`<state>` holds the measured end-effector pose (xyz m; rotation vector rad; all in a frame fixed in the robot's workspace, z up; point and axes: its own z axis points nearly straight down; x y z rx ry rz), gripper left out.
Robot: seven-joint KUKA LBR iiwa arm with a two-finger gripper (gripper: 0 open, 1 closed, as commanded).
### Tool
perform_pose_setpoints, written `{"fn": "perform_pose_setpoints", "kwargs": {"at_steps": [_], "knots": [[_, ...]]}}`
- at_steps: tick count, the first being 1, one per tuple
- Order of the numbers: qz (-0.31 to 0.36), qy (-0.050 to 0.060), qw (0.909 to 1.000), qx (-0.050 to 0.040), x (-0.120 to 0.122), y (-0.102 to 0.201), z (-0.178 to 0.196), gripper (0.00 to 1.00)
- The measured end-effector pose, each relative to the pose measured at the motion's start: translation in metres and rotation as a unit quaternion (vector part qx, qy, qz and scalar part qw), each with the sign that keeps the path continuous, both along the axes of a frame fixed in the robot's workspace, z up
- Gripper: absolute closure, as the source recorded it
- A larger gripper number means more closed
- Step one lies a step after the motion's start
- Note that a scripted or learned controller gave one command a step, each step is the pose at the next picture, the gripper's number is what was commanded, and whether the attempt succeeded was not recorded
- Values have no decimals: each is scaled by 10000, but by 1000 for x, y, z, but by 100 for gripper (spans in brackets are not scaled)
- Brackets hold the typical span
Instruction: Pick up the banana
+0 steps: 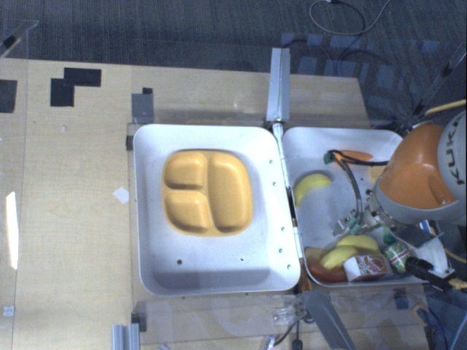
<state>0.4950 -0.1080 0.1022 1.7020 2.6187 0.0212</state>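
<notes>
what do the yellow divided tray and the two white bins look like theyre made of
The yellow divided tray looks like moulded plastic with a matte finish: rounded compartment edges, even colour, only soft highlights. The left bin and right bin seem to be painted or coated sheet metal, or possibly hard plastic: smooth white walls, faint sheen, small dark dots like rivets or holes along the rims.

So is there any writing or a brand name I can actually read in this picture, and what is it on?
"KU": white letters running down the grey shell of the arm at the right edge, cut off there.
The label on the small white and red packet in the right bin is too blurred to read.
The label on the green and red bottle beside it is too small to read.
</notes>
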Motion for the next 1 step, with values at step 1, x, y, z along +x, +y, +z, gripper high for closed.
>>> {"fn": "perform_pose_setpoints", "kwargs": {"at_steps": [1], "knots": [[-1959, 88, 9806, 19, -3, 60, 83, 100]]}}
